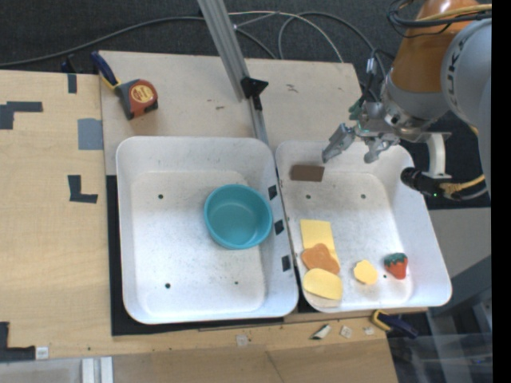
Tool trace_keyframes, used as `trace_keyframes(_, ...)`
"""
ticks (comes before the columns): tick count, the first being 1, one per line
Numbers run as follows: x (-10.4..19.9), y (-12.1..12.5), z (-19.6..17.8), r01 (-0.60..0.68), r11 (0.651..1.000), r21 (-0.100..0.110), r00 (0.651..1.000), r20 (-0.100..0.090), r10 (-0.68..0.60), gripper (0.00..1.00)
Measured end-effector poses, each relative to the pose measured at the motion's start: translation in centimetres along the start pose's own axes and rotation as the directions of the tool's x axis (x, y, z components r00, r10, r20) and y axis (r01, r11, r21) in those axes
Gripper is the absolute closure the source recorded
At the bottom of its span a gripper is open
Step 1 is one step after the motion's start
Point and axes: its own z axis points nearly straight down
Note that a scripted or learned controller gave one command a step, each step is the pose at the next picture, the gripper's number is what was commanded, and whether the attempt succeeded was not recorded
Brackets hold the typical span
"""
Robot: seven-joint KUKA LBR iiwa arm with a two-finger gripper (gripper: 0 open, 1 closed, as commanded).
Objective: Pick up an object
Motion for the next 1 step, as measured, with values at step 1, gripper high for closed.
trace_keyframes(1,0.0,0.0,0.0,0.0,1.0,0.0,1.0,0.0,0.0,0.0)
